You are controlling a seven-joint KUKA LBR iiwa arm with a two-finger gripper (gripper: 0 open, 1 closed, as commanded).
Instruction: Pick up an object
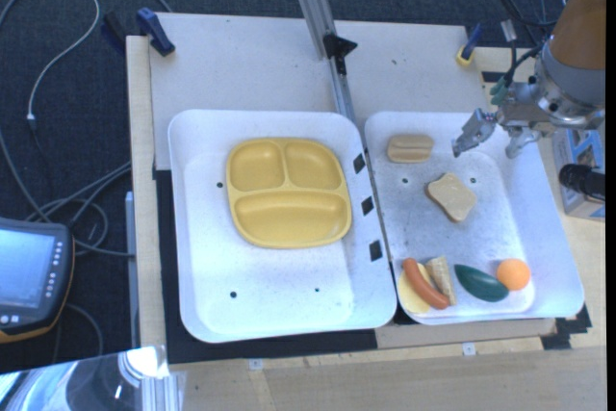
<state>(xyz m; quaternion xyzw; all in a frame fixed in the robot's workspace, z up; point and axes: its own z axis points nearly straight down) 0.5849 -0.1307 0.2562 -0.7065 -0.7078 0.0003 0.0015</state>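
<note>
Now bring your open, empty gripper [491, 136] down left and straddle the bun [411, 148] before closing.

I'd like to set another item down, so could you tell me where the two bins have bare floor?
Left bin: a wide bare strip lies between the yellow divided plate and the front rim. Right bin: a bare patch sits between the bread slice and the front row. That row is crowded: hot dog, green vegetable, orange. The gripper hovers beside the bun.
</note>
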